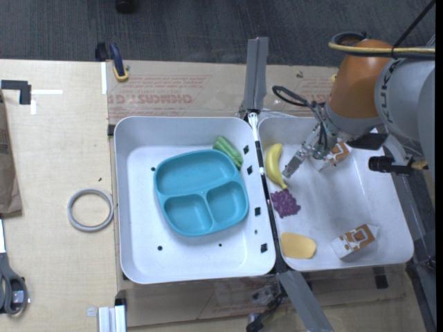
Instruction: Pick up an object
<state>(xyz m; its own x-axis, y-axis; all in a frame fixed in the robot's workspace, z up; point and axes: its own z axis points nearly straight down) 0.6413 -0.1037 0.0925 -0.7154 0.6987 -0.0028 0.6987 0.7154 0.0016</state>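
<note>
The end effector (299, 162), how far open I cannot tell, hangs in the right bin (387, 254) with the banana (274, 164) just to its left, probably a light, smooth toy, best gripped across its narrow middle.

Hidden and cut-off parts around the gripper

The gripper (304, 159) is too small and cluttered to tell how its fingers stand; the small box (337, 153) just right of it is partly covered. Far left, scissors (10, 289) are cut by the edge; the green item (228, 149) lies partly behind the blue plate (201, 192).
</note>
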